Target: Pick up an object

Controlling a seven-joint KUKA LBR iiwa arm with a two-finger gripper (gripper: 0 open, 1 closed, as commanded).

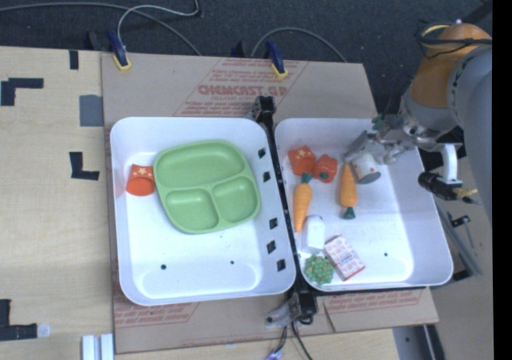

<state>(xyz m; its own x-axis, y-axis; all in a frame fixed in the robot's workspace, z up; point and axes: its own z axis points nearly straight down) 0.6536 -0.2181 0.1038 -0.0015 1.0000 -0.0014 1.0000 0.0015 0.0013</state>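
1. Orange plastic is the first thing on the left: a small orange cup (141, 181) with a pale star mark lies in the left bin (128, 270), just beside the green divided plate (208, 185). It looks light and stiff; its rim would be the place to pinch.
2. Red print on the cardboard sheet (232, 86) behind the bins is partly legible; I read something like "CHEMCAST", the rest too small.
3. Across the divide, the right bin (416, 246) holds the likeliest targets. Two toy carrots lie nearly upright in the view: one (301, 205) near the divider, the other (348, 186) further right. Both look like hard, smooth, light plastic, likely slippery; gripping across the thick middle seems safest.
4. Two small red-orange toy pieces (313, 163) sit touching above the carrots, blocky and easy to pinch.
5. Lower down are a small white piece (314, 232), a green broccoli-like toy (320, 270) and a pink printed packet (345, 257), flat and hard to get under; its print is unreadable.
6. Far right, the gripper (366, 165) hangs just over the second carrot's top end; whether its jaws stand wide or closed I cannot tell.
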